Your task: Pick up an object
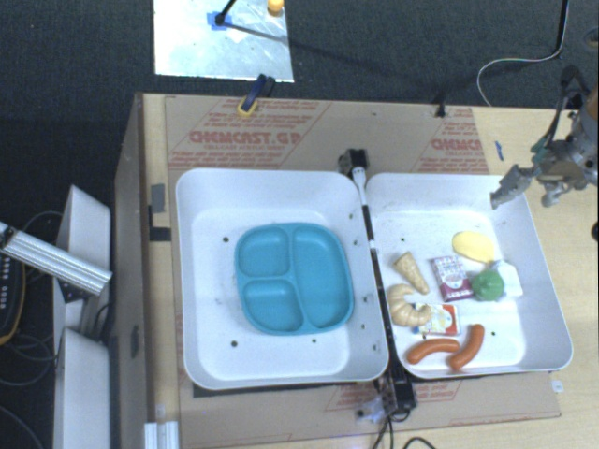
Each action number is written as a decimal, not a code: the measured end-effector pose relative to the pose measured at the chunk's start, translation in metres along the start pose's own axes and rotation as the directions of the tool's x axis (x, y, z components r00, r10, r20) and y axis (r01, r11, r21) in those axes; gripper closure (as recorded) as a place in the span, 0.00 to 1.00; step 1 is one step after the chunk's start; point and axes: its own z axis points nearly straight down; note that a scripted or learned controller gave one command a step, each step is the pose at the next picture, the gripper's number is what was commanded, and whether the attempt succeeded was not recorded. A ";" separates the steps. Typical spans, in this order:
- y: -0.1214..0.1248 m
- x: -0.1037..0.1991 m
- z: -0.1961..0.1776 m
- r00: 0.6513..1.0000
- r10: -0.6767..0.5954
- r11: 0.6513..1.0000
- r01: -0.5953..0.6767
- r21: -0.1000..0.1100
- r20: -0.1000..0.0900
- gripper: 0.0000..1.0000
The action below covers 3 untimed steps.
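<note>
We see a grey metal end effector (pixel 529 183) with slim, angular fingers, joined to a bulkier grey wrist (pixel 582 148); a thin dark cable (pixel 564 26) runs above it.

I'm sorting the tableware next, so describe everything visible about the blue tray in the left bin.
The blue tray is a rounded rectangle in light blue, plastic by its look, with raised ridges splitting it into three compartments: one upper left, one lower left and a longer one along the right. It lies flat and slightly turned near the middle of the left bin, resting on the bin's floor. All three compartments hold nothing, and no other object touches it.
</note>
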 end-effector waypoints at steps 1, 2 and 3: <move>-0.007 -0.009 0.174 1.000 0.002 1.000 -0.002 0.000 0.001 0.00; -0.044 0.029 0.174 1.000 0.001 1.000 -0.001 0.001 -0.001 0.00; -0.084 0.027 0.174 1.000 0.002 1.000 -0.002 0.002 0.000 0.00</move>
